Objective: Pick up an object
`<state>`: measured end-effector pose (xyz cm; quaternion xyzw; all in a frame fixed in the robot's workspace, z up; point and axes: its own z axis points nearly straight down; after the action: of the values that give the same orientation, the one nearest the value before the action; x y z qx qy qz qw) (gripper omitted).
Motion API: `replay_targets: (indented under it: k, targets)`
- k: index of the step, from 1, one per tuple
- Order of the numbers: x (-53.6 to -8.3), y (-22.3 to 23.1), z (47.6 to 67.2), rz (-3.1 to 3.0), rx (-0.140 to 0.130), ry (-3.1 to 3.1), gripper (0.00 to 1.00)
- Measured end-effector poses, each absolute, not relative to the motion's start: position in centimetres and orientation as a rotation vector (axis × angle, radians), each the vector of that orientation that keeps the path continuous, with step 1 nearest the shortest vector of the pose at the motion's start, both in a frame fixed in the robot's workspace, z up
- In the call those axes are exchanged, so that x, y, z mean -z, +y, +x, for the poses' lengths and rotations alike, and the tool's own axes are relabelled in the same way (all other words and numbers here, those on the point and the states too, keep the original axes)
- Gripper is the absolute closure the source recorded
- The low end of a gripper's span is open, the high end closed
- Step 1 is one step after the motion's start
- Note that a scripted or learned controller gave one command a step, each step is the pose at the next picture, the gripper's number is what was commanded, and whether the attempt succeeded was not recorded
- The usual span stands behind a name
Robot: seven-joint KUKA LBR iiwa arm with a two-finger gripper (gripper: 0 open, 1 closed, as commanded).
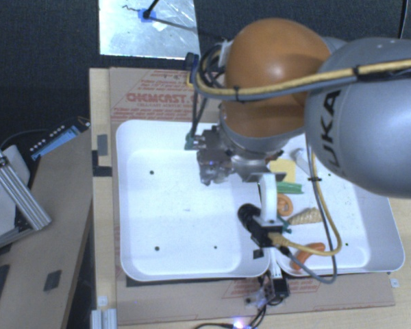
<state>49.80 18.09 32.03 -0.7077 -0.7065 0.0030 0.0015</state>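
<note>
**Arm over the bin divider, objects clustered in the right bin**

Camera view: The objects lie in the right bin (pixel 380 249), near its left wall. They comprise a yellow flat piece (pixel 283 167), a green strip (pixel 288 188), an orange ring-shaped item (pixel 285 205), a tan ridged cone (pixel 305 216) and an orange-red piece (pixel 309 249) near the front edge. The tool (pixel 214 170) sits low over the back right part of the left bin (pixel 151 204), beneath the orange band of the arm (pixel 274 67). The wrist hides the tool's tips, so its state cannot be determined. All objects lie to the right of the tool, apart from it, across the divider. A cardboard sheet (pixel 151 94) lies under both bins on the counter (pixel 55 204).
</note>
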Motion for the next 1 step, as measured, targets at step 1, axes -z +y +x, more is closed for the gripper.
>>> replay_targets:
  k: [1]
  targets:
    - [-24.77, 23.62, 56.57, -2.215, -0.004, -2.226, 1.0]
